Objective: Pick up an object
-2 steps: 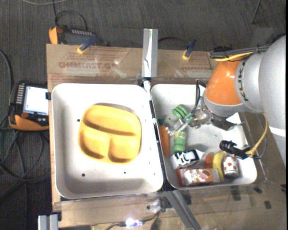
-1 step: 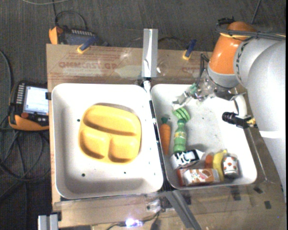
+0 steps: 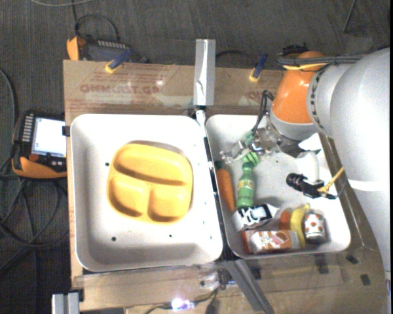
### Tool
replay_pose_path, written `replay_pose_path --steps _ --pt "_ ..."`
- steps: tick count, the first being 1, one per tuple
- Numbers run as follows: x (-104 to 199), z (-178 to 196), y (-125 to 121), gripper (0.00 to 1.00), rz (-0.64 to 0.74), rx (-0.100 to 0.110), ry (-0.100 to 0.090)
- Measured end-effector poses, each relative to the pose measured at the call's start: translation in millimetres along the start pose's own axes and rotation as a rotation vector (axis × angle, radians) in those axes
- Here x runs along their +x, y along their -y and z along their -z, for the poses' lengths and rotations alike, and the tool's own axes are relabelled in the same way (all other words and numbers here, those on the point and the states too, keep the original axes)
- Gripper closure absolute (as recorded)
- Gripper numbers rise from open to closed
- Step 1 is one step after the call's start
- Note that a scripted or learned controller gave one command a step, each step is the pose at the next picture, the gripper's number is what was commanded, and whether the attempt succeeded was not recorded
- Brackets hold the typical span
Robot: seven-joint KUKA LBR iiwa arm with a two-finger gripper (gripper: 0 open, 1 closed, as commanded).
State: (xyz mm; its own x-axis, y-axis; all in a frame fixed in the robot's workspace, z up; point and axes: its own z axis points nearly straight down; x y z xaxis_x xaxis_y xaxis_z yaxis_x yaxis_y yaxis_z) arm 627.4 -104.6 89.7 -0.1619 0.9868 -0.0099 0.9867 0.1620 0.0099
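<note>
The two-finger gripper (image 3: 238, 150) is hanging in the right shallow white bin (image 3: 275, 191), at the far end of one green plastic bottle (image 3: 245, 188); its grip cannot be told. One yellow divided plastic plate (image 3: 150, 180) is lying in the left bin (image 3: 92, 234); labels are showing too blurred to read

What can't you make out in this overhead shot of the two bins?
All in the camera view:
1. Whether the gripper touches the green bottle: they overlap seen from above.
2. The far right corner of the right bin: hidden under the arm.
3. Labels on the small can and the red box: too small and blurred.
</note>
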Motion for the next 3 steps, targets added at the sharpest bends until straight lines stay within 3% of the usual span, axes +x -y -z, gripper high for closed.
replay_pose_path --steps 1,2,3 --pt "-1.4 8.6 -0.3 1.00 0.001 0.000 0.003" --pt "74.2 93.1 0.2 1.00 -0.068 0.014 -0.009" --pt "103.1 93.0 16.9 1.00 -0.228 0.017 -0.009"
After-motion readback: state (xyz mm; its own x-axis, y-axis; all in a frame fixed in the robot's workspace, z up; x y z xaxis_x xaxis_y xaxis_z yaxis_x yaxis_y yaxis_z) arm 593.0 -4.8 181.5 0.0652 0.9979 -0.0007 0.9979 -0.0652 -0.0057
